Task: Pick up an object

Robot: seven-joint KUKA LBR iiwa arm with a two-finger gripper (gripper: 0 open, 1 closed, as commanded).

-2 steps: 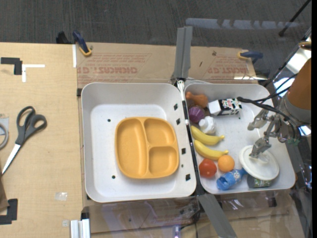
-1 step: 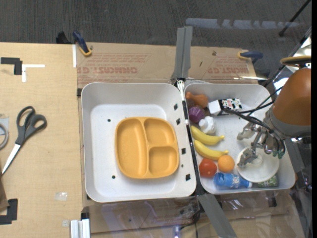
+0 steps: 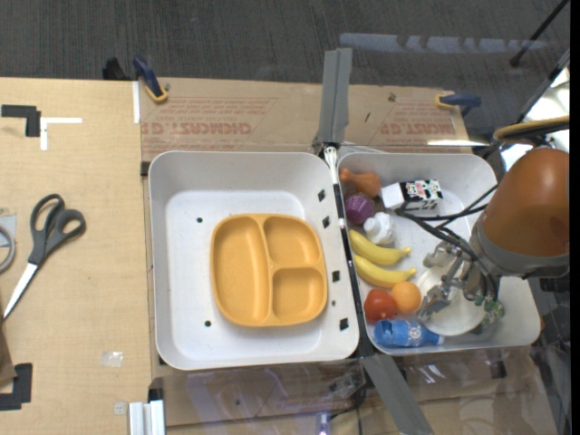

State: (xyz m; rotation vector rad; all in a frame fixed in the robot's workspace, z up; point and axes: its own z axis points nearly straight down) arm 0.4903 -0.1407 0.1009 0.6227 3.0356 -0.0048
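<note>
Left bin (image 3: 172,270): held yellow divided plate (image 3: 269,269). Right bin (image 3: 521,329): held bananas (image 3: 381,259), tomato (image 3: 381,305), orange (image 3: 405,295), blue toy (image 3: 403,334). Gripper (image 3: 441,294): hovered at 3 o'clock of orange, finger spacing indeterminable, nothing visibly gripped.

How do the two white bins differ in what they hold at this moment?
The left bin holds a single thing, a yellow divided plate lying flat in its middle; the right bin holds many small things, among them two bananas, an orange and a blue toy. The arm's gripper hangs over the right bin, not the left bin. Both bins are shallow, white and side by side.
</note>
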